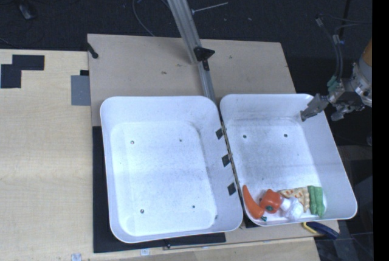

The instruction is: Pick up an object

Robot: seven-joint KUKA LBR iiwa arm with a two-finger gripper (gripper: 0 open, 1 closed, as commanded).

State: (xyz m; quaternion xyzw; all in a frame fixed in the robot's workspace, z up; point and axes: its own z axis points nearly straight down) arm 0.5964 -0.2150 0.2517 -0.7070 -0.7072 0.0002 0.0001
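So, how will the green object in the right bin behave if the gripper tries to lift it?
The green object looks long and rounded, so it may roll or slip. It lies packed against the white pieces and the right bin wall, so fingers may find little room. It seems small, probably light. The gripper sits far from it.

I see two white bins side by side on the bench, the left bin [161, 168] bare and the right bin [282, 144] holding a small cluster in its near right corner: an orange carrot-like piece [253, 203], a red-orange lump [271, 198], something white [292, 209] and a green piece [316, 200], all touching or just beside one another. My gripper [319, 104] hangs over the right bin's far right rim, well apart from that cluster. A metal rail [185, 25] slants up from between the bins toward the far side.
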